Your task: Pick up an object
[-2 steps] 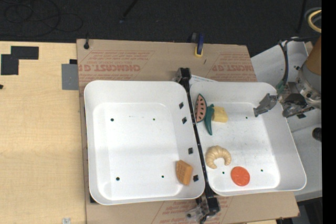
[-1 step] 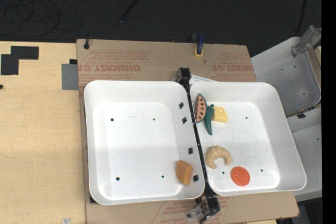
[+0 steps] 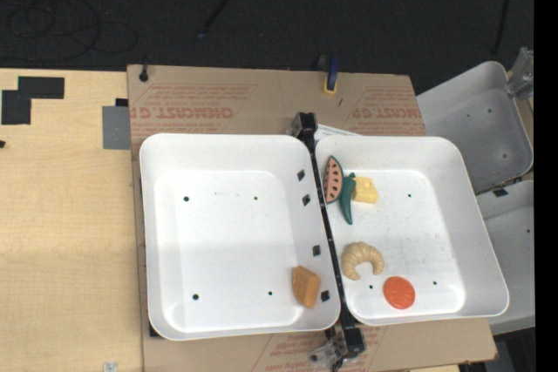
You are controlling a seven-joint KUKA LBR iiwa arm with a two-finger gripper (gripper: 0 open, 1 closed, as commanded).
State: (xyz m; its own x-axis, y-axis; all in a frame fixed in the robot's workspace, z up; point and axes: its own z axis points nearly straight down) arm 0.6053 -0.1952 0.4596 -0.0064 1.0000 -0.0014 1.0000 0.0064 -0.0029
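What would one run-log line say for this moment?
task: pick up object | left bin: bread chunk | right bin: watermelon slice, cheese, croissant, orange disc | nothing picked yet

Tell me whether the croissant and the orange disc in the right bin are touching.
Apart. The camera view shows a strip of bare white bin floor between the croissant and the orange disc.

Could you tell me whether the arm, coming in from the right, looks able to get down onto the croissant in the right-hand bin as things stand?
Probably yes. The croissant lies uncovered on the floor of the right bin, apart from the orange disc beside it. It sits close to the bin's left wall, which may crowd a finger.
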